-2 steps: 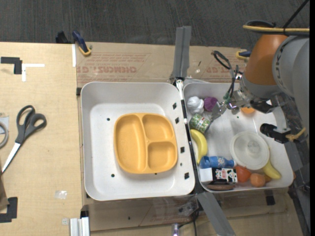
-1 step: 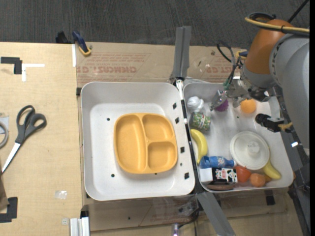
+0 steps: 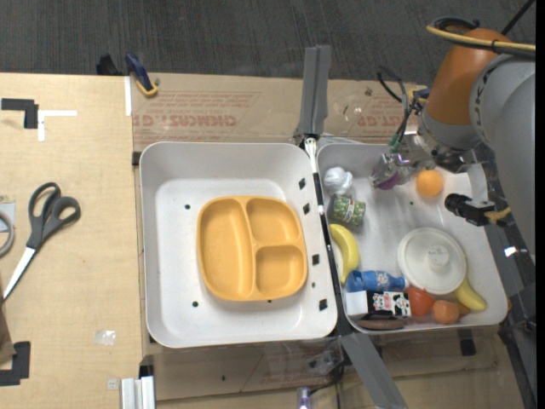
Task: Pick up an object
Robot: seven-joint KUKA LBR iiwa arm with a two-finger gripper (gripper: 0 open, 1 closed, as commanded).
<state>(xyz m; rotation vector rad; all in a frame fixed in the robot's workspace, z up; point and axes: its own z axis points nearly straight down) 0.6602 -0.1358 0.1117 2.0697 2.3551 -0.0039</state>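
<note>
At the near edge of the right bin lay a tomato, a small carton and a blue packet; behind them a white lid, a banana and a green can; farthest, an orange ball sat just beside the gripper; whether it was clenched or released, I cannot tell. The ball looked light, smooth and prone to roll; best pinched across its middle.
</note>
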